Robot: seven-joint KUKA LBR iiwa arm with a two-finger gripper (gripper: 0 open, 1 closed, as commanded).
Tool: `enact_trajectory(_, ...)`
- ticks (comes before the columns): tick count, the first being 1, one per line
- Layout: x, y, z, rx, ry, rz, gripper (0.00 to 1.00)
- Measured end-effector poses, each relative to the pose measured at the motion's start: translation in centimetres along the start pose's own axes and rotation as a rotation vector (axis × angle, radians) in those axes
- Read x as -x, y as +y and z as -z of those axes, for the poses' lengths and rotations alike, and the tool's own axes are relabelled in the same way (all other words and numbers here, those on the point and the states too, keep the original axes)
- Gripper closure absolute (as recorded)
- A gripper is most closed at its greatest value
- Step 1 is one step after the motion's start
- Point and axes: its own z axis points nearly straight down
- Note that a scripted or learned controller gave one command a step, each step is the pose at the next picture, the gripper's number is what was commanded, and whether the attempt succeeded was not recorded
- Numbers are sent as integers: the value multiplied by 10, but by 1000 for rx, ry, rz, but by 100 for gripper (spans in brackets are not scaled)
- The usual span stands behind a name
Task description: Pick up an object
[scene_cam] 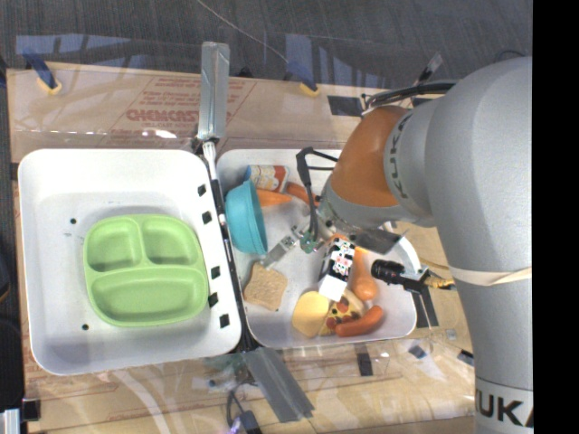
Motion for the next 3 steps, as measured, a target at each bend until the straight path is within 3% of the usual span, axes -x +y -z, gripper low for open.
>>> enact_trajectory(1, -2, 1, 9, -4, 3, 9, 100)
enact_trajectory(2, -32, 20, 185, 3, -4, 446, 100)
enact_trajectory(3, -65, -27, 94, -6, 8, 444, 100)
